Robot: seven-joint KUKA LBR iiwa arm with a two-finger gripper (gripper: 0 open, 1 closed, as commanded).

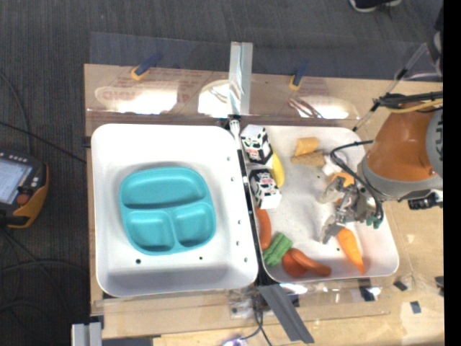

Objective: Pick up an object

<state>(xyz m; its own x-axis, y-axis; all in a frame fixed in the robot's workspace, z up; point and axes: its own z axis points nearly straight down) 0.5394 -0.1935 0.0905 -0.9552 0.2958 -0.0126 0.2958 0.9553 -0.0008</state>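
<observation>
One gripper low in right bin, beside carrot | grip state — cannot tell | nothing visibly lifted — pick pending

One camera sits high above the bench, looking down at a slant. It is far enough to see both shallow white plastic bins, the brown wooden bench top and dark carpet floor.

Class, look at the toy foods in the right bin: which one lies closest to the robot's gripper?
The orange carrot, lying right beside the gripper near the bin's right edge. The yellow banana, green vegetable and bread piece all lie farther left or up.
</observation>
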